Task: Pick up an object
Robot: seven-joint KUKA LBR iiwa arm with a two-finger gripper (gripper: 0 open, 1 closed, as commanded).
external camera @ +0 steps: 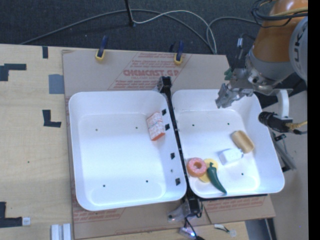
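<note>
Above the far edge of the right bin (260, 181), the gripper (226, 98) hangs from the grey arm (275, 39) with nothing seen between its fingers, though whether they are apart or together cannot be told from this angle. Nearer than the gripper, on that bin's floor, lie a tan bread roll (242, 141), a small white block (230, 156) just beside it, a pink doughnut (196, 167) by the dividing wall and a green pepper (215, 178) touching a yellow piece (205, 177). Across the divider from the gripper, the left bin (100, 196) holds an orange-and-white packet (156, 126) close to the shared wall.
</note>
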